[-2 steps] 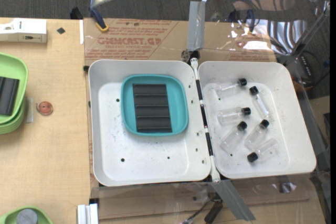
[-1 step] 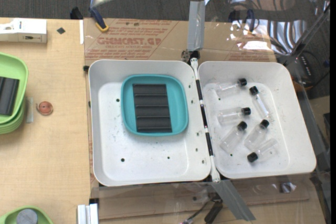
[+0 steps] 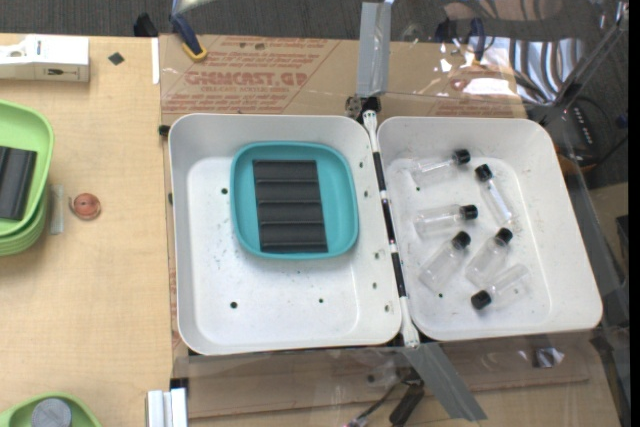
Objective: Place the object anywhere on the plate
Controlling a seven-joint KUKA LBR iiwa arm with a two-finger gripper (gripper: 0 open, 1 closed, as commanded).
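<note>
Two white bins sit side by side on the surface (image 3: 100, 315). L bin (image 3: 200, 300) holds the teal plate (image 3: 345, 205), square w/ rounded corners, lying flat toward the bin's upper middle. A dark ribbed insert (image 3: 292, 205) fills the plate's centre. R bin (image 3: 570, 245) holds six clear vials (image 3: 445, 218) w/ black caps, all lying on their sides and loosely scattered at diff angles across the bin floor: two near the top, one in the middle, three lower down, the lowest cap near the bin's front. All vials are in the R bin, well apart from the plate, w/ the bins' joined rims between. Can't tell which vial is the one to be placed. Jaws: can't tell whether apart or together. Behind the bins lies a cardboard sheet (image 3: 260, 75) w/ red print and a grey tape strip (image 3: 373, 55) running up from the bins' junction. On the wood at far L: a green tray (image 3: 30, 130) w/ a dark item in it, a small reddish disc (image 3: 87, 205) just beside it, and a white box (image 3: 45, 60) near the top edge.
</note>
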